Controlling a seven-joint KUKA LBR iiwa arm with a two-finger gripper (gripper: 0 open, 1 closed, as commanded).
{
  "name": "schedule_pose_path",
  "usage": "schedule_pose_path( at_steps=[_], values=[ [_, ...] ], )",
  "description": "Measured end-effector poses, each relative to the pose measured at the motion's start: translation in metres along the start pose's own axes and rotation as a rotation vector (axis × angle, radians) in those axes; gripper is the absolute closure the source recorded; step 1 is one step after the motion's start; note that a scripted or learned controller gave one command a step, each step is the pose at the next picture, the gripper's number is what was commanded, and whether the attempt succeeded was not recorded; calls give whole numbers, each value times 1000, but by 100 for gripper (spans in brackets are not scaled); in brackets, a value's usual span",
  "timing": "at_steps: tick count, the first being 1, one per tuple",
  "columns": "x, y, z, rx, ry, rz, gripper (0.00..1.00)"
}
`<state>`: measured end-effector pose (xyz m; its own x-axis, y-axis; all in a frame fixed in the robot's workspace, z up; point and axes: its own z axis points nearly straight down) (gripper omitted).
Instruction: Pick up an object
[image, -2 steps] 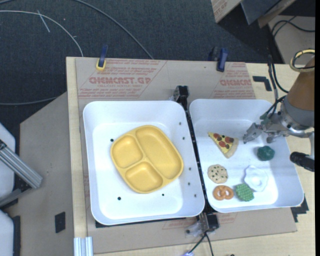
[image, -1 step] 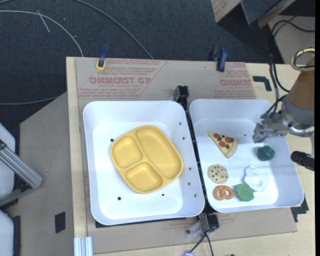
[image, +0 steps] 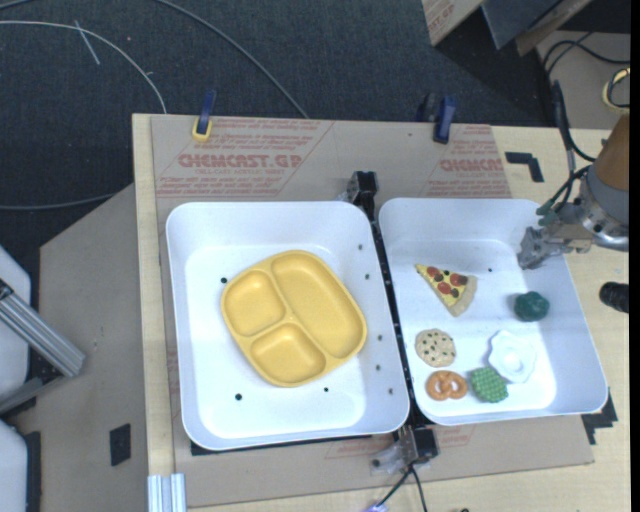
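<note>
The end effector (image: 548, 243) hovers at the right bin's (image: 480, 212) far right edge; its grip state cannot be told. Below it lie a green ball (image: 531, 306), pizza slice (image: 446, 286), cookie (image: 435, 347), pretzel (image: 445, 385). The left bin (image: 200, 300) holds a yellow tray (image: 292, 317).

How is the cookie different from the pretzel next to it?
The cookie is pale tan with dark chips; the pretzel is orange-brown. The cookie is a solid disc, while the pretzel has holes through it. The cookie lies farther from the bin's near edge than the pretzel. Both are small, round-ish toy foods lying flat in the right bin.
</note>
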<state>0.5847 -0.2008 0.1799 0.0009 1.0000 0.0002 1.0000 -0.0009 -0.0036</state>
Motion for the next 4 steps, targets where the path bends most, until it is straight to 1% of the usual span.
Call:
schedule_pose_path(
  at_steps=[1,2,3,4],
  values=[
    [0,0,-34,-3,0,-1,100],
    [40,-9,-32,-3,0,-1,100],
    [83,-9,-25,-4,0,-1,100],
    [132,-14,-28,-4,0,-1,100]
  ],
)
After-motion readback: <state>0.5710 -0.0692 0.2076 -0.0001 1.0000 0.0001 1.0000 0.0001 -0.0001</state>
